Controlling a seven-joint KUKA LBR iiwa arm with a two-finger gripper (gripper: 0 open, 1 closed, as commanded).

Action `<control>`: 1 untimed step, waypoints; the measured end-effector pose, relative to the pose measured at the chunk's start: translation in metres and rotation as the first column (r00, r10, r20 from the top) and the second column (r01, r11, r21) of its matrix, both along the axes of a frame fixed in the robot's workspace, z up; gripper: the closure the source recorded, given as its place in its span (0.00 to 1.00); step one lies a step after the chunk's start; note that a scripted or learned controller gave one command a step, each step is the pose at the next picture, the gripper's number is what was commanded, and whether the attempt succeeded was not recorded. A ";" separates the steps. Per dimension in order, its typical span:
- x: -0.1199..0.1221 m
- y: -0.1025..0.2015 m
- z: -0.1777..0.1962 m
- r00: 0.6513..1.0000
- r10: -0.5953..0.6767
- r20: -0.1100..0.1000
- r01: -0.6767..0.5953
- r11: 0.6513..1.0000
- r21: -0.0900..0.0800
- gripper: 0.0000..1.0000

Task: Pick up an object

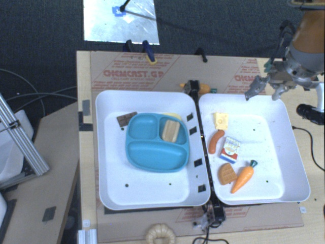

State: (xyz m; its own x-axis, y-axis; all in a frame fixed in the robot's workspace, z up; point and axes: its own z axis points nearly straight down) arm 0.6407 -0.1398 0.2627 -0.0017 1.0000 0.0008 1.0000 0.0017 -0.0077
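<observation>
A: Where does the grey arm's two-finger gripper stand?

B: Above the far right corner of the right-hand shallow white bin, near its rim. Its fingers are spread apart with nothing between them.

A: So nothing is picked yet?

B: Nothing. I judge this the approach step: the gripper hangs apart from every object, and a target has yet to be reached.

A: What could it take?

B: All in the right bin: a small pale yellow block nearest the gripper, a reddish-orange sausage-shaped toy just below it, a small white carton with red and blue print, a brown biscuit-like piece, and an orange toy carrot with a green top touching or almost touching that piece.

A: And the left bin?

B: It bears a blue divided plastic tray with a tan block in one compartment, and a dark brown flat piece at the tray's far left edge.

A: The next move?

B: Likely a shift leftward and down over the yellow block, lining the open fingers on either side of it before closing. The carton and sausage lie close together, so they leave less room.
</observation>
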 end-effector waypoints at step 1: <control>0.002 0.000 0.006 1.000 0.002 0.010 -0.002 1.000 -0.001 0.00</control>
